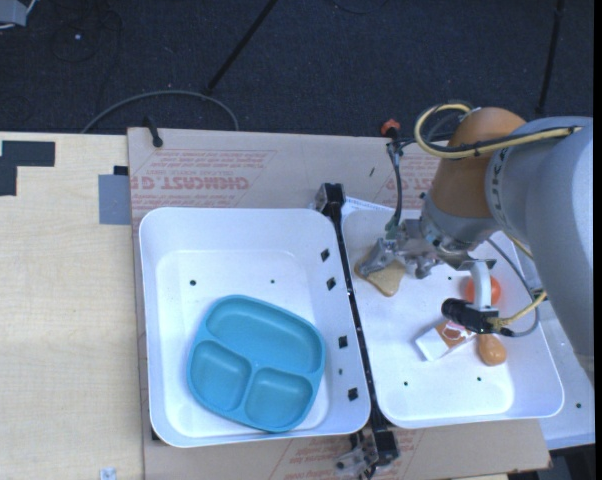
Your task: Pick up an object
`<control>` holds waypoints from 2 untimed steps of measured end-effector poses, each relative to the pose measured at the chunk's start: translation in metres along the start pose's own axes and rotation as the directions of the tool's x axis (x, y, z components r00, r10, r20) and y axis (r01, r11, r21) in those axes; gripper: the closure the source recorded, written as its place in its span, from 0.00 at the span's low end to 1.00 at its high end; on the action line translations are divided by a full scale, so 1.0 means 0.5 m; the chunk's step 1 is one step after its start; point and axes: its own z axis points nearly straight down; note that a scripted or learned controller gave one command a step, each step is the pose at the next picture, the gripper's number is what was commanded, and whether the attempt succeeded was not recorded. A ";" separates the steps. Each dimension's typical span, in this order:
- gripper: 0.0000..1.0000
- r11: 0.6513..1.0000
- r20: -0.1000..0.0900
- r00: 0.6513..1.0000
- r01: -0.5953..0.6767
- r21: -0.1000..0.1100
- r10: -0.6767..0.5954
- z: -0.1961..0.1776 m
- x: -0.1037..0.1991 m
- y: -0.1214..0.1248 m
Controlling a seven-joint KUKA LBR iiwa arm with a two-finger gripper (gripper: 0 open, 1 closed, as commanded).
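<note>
Tan wedge-shaped block [385, 281]: one; I see its long axis slanting up-left.
Divided blue plastic tray [256, 361]: one, left bin.
Gripper [396, 258]: over block, grip — I cannot tell.

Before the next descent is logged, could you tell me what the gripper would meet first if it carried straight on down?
Most likely the tan object lying just under the gripper in the right bin; depth is hard to judge.
</note>
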 end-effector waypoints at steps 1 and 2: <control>1.00 1.000 0.000 1.000 -0.002 -0.006 0.002 -0.028 -0.001 0.004; 1.00 1.000 0.002 1.000 -0.002 -0.002 0.002 -0.114 -0.010 0.006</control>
